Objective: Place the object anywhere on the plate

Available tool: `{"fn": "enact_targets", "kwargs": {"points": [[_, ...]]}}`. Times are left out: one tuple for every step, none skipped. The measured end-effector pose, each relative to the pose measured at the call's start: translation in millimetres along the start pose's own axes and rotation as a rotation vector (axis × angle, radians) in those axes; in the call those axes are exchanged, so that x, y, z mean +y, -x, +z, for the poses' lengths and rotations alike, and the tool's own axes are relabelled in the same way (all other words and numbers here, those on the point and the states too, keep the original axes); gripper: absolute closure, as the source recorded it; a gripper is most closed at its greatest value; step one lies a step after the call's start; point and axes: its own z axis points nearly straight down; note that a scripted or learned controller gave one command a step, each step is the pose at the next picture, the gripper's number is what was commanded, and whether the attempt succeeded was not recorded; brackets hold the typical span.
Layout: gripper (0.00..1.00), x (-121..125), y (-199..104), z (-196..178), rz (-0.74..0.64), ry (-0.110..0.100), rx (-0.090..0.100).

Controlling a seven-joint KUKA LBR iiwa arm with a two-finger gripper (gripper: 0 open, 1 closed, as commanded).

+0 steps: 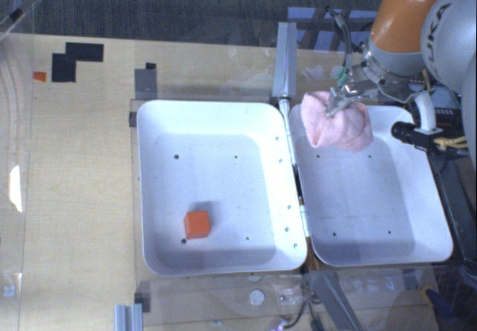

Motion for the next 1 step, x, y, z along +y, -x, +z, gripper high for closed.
{"fn": "enact_targets", "kwargs": {"points": [[1.0,14.8,-49.0,8.2,-0.406,-0.001,0.002]]}}
